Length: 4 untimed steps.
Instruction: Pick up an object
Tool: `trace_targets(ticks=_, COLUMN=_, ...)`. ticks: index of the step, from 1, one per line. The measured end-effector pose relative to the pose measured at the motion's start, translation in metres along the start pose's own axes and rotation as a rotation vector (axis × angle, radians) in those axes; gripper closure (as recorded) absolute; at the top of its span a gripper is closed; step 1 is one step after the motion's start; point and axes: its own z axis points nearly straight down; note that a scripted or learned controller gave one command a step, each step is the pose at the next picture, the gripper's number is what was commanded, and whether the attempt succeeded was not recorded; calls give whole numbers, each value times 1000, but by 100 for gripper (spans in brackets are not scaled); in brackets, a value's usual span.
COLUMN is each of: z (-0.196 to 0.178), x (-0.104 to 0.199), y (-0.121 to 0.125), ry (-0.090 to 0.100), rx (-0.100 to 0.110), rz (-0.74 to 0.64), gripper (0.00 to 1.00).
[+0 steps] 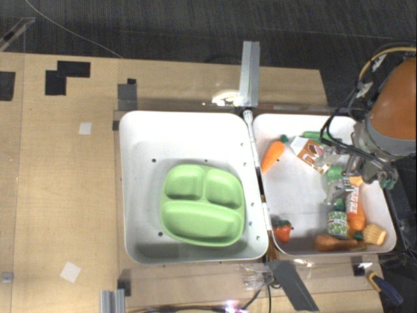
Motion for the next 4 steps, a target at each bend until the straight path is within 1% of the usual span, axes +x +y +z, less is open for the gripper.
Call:
trace_targets(ticks=1, z=99, x=-22, y=43, ry=7, rx=-3, rz=13, gripper=0)
trace_targets(ticks=2, z=111, x=-93, y=23, ry=31, rx=2, rz=47, gripper=0)
trace_targets(ticks=3, z=111, x=-29, y=39, ry=-5, rx=1, rz=121, gripper=0)
trace_targets(ticks=4, z=110, x=11, y=35, ry=-13, rx=-1, rz=222, gripper=0)
